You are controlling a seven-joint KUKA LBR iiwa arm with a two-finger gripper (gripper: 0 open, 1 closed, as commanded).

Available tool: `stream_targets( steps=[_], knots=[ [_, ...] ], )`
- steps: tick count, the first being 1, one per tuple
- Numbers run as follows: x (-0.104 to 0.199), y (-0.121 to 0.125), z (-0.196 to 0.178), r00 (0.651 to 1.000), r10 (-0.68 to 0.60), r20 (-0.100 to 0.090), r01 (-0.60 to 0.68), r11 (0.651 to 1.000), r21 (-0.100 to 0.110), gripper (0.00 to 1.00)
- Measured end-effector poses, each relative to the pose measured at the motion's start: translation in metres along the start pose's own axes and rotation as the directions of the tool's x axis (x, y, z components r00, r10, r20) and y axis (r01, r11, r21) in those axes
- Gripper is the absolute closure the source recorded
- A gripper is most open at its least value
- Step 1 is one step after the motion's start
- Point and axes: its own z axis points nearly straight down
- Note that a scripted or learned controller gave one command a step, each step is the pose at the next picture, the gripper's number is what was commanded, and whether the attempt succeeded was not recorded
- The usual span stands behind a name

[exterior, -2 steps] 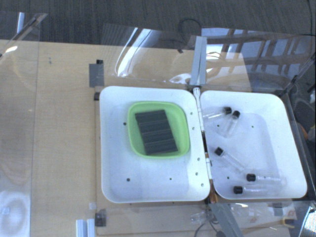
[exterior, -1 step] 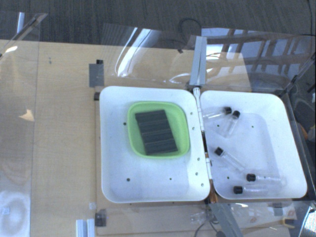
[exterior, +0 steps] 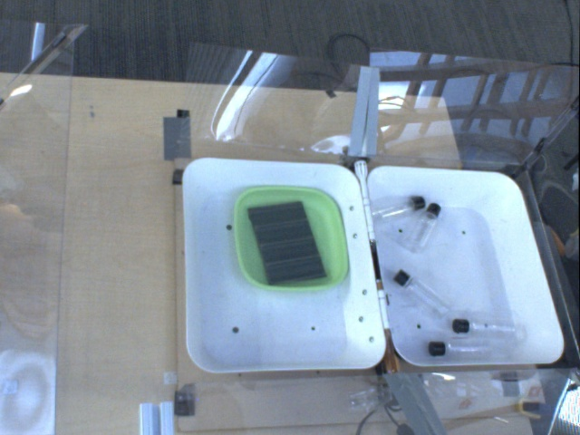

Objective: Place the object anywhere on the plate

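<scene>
**Status**

- Dark grey ribbed rectangular block [exterior: 286, 243]: rests flat on the lime-green square plastic plate [exterior: 243, 234], tilted slightly against the plate's edges and wholly inside the raised rim.
- Plate: sits in the upper middle of the left shallow white bin [exterior: 272, 333], well apart from the bin walls.
- Right shallow white bin [exterior: 507, 270]: holds several small clear vials with black caps, among them one near the top [exterior: 419, 234], one near the centre [exterior: 412, 288] and two close together along the lower wall [exterior: 480, 327].
- Gripper state: cannot tell whether released, clenched or grasping.

**Assessment**

Judging by position alone, treat placement as achieved if the block is the task's object. If a vial is meant instead, treat the task as not yet begun.

**Hazards**

1. Renewed contact with the block. Likely cause: a further programmed descent over the plate. Likely effect: dragging the block onto or over the rim, or shifting the light plate across the smooth bin floor.
2. Sticking on release. Likely cause: ribbed surface catching on a finger pad. Likely effect: lifting the block back off the plate on retreat.
3. Failed vial pick. Likely cause: round, clear, slippery bodies rolling away under closing fingers, with poor contrast against the white floor. Expect particular difficulty with the pair against the lower wall.
4. Collision at the raised divider [exterior: 370, 243] between the bins during any crossing. Keep transit height above both rims.
</scene>
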Motion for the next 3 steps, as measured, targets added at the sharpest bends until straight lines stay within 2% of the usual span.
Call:
stream_targets(
  steps=[2,3],
  knots=[
    [0.0022,-0.0014,-0.0005,0.979,0.203,-0.002,-0.203,0.979,-0.001,0.00],
    [-0.0020,0.0020,0.0002,0.992,-0.124,0.000,0.124,0.992,0.001,0.00]
  ],
)
